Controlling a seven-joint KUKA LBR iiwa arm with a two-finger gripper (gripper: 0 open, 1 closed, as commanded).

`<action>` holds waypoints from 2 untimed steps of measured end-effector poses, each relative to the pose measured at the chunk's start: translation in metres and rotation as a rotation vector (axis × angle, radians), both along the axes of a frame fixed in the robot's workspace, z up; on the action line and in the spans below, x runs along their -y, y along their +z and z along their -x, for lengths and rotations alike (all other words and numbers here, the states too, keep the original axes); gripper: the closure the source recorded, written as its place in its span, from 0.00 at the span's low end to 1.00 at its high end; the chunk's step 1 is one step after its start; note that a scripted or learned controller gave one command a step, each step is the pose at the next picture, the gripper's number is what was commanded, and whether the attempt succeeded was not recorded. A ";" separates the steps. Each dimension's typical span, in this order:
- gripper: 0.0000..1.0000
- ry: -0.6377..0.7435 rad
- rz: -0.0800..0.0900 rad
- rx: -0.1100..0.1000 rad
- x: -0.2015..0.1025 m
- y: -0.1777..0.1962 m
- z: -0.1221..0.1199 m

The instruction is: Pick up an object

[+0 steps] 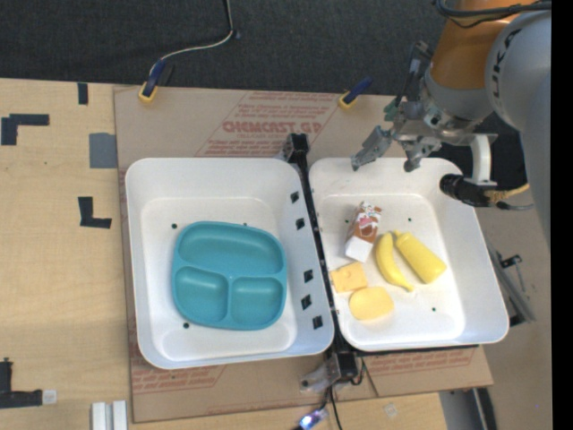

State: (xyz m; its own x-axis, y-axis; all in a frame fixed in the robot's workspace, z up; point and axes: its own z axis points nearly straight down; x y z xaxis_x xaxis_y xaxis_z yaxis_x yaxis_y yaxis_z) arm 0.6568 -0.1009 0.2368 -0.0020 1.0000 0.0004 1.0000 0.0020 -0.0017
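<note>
My pincer [388, 154] hangs over the far edge of the right bin [466, 316], with its two fingers spread apart and nothing between them. Below it, in the middle of this bin, lie the objects: a banana [390, 262], a yellow bottle [419, 257] touching the banana on its right, a small figure with brown and white colours [364, 222], a white block [358, 249], a piece of cheese [348, 278] and a lemon [371, 304]. The left bin [143, 204] carries a teal divided plate [229, 275]. Both bins stand on a cardboard sheet [260, 124] on the counter [54, 267].
</note>
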 end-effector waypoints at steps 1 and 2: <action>0.00 -0.003 -0.002 -0.016 -0.005 -0.106 0.084; 1.00 0.001 0.000 -0.001 -0.005 -0.089 0.079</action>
